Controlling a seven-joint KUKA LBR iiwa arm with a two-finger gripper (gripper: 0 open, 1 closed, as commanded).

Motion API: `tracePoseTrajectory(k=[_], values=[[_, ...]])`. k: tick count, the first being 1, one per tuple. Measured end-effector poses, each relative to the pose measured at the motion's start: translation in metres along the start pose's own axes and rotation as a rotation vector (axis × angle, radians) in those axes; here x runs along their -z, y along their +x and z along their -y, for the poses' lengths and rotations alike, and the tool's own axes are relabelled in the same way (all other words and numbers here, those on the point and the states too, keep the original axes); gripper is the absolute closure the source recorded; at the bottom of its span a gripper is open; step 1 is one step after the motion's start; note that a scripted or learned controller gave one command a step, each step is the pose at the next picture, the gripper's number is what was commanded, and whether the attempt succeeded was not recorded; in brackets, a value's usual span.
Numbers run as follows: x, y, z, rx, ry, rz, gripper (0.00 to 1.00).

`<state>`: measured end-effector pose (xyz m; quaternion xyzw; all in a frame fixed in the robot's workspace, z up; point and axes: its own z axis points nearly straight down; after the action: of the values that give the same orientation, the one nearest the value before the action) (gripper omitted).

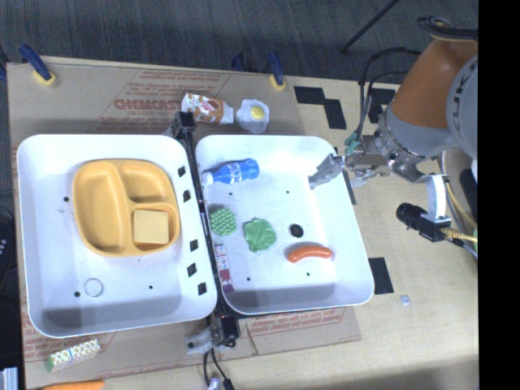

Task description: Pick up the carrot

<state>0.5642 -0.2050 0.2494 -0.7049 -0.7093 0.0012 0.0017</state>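
Camera view shows you the carrot (309, 253) lying flat in the right bin (345, 260), near its front right corner, with a small dark object (296, 231) just behind it and a green leafy piece (259, 234) to its left. The tool (327, 171) hangs over the bin's right rim, well apart from the carrot, with nothing between its fingers; you cannot tell how wide they stand. A blue bottle (231, 171) lies toward the back of the same bin. In the left bin (41, 242) you see a yellow divided tray (122, 204).
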Motion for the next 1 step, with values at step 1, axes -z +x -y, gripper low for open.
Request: tracePoseTrajectory(k=[1], values=[[-0.0674,0.0599,0.0496,-0.097,0.002,-0.001,0.00]])
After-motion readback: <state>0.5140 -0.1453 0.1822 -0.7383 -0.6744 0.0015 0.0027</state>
